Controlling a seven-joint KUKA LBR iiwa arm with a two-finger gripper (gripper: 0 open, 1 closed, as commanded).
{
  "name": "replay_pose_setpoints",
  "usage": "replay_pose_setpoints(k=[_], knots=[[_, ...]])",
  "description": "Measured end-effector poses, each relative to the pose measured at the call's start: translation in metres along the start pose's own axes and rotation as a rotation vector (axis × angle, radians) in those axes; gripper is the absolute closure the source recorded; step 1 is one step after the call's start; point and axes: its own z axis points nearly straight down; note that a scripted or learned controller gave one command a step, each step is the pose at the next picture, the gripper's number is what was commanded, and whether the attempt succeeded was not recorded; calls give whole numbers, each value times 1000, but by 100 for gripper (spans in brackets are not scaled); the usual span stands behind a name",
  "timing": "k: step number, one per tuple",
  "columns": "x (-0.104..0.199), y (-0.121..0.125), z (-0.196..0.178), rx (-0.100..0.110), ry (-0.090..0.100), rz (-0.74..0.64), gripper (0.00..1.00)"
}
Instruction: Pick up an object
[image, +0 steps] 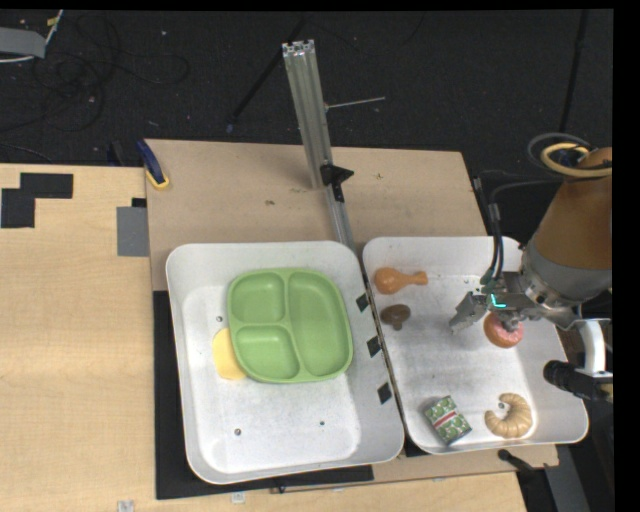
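My gripper hangs low over the right bin, near its right side, and its fingers look spread open. A pink-red round object lies just below and right of the gripper's middle, partly covered by it. I cannot tell whether the fingers touch it. Left of the gripper sit an orange drumstick-shaped toy and a small brown mushroom-shaped piece. Toward the bin's front lie a green box and a tan croissant.
The left bin holds a green divided plate with a yellow object poking out from under its left edge. A metal post rises behind the gap between the bins. Black clips line the divide.
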Motion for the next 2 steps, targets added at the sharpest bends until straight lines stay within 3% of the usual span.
replay_pose_setpoints(k=[1,2], knots=[[0,1,-1,-2,0,0,0],[5,4,62,6,2,0,0]])
